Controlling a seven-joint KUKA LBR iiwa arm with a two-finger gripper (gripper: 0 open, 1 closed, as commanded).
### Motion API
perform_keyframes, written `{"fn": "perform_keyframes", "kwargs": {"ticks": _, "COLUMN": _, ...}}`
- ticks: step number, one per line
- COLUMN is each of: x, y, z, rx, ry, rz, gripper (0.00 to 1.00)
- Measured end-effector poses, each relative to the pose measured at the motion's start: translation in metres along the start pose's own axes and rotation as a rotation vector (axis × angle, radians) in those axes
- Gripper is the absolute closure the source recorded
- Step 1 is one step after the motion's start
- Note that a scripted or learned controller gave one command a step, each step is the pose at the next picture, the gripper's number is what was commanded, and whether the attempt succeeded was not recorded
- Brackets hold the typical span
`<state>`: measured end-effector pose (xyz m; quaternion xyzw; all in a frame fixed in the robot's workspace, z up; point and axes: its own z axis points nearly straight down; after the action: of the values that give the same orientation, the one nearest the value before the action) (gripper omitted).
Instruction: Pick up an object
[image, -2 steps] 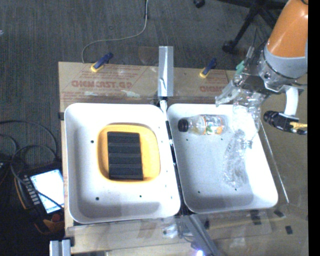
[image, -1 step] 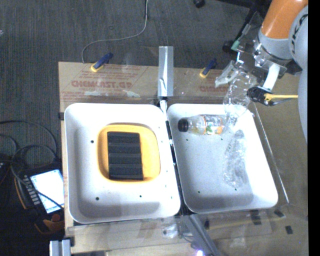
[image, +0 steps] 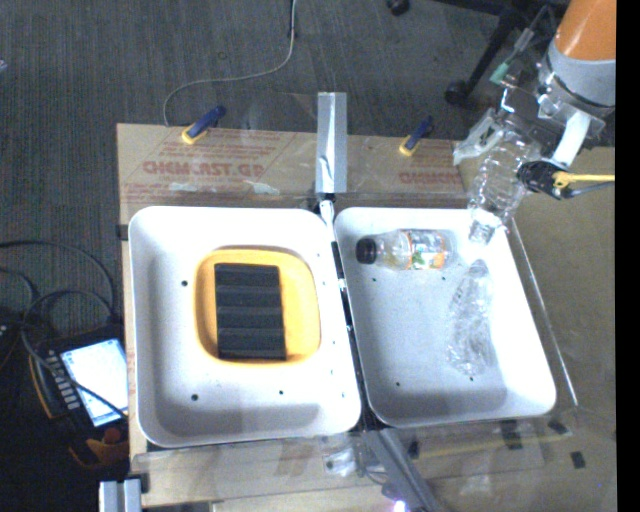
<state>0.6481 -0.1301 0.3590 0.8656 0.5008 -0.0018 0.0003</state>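
Bins, 2 in number and shallow and white, are set side by side on the desk (image: 150, 160), which is faced with brown board and printed with red lettering. In the left bin (image: 160, 400) a yellow tray-like object (image: 205, 300) is laid flat, and a black ribbed block (image: 249, 311) is seated inside it. In the right bin (image: 520, 380) a clear plastic bottle (image: 410, 249) with a dark cap is laid on its side near the far wall, cap toward the divider between the bins. A piece of crumpled clear plastic (image: 470, 320) is seen nearer the right wall of that bin, just beside the bottle's base end.

The arm is seen at the upper right, its orange band (image: 590, 28) at the frame's top edge. The pincer (image: 497, 165) is held above the far right corner of the right bin, apart from the bottle. Its parts are transparent and blurred, so whether they are apart or together cannot be told, and nothing can be made out between them. 2 blue-and-yellow clamps (image: 203, 123) are fixed at the desk's far edge, and a small lit screen (image: 90, 375) is placed on the floor at the left.
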Motion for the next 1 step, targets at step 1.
{"fn": "perform_keyframes", "kwargs": {"ticks": 1, "x": 0.0430, "y": -0.0015, "z": 0.0981, "rx": 0.001, "ry": 0.001, "rz": -0.217, "gripper": 0.00}}
